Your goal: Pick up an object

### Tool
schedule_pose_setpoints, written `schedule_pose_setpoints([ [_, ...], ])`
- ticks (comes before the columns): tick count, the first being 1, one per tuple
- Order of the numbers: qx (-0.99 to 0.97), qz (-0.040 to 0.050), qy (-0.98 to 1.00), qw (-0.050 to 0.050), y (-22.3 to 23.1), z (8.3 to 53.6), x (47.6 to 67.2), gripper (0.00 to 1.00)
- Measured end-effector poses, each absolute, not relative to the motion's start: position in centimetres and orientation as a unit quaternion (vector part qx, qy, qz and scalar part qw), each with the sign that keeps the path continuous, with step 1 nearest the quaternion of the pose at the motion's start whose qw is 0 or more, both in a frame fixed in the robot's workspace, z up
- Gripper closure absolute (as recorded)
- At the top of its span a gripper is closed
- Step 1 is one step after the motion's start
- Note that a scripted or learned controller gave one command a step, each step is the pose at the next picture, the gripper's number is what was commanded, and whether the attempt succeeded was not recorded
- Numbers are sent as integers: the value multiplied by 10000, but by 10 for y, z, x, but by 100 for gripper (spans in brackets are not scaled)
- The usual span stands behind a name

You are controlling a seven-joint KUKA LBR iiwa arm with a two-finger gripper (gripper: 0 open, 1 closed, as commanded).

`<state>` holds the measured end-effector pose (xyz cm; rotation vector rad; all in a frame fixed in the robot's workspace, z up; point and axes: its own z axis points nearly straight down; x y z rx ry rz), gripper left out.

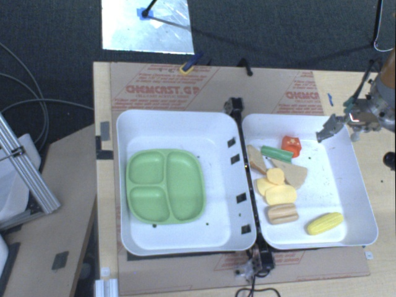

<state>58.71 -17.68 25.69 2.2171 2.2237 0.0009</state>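
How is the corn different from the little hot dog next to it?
The corn is bright yellow; the hot dog is tan with a brown stripe. The corn looks longer and lies tilted, while the hot dog looks stubbier and lies almost level. The corn lies alone, apart from the other food; the hot dog sits right below the yellow pieces. Both lie in the right bin.

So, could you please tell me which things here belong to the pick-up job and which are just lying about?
Job:
gripper
right bin
corn cob
red piece
green stick
bread roll
yellow slices

Lying about:
left bin
green divided plate
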Motion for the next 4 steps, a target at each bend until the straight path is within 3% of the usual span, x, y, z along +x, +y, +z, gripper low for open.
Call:
schedule_pose_setpoints([
  [1,7063,-17,7079,-43,-149,131,572,0],
  [2,7062,-14,7080,-52,-89,82,494,0],
  [3,7033,54,7109,42,-43,191,513,0],
  [4,7046,8,7096,-2,-4,184,486,0],
])
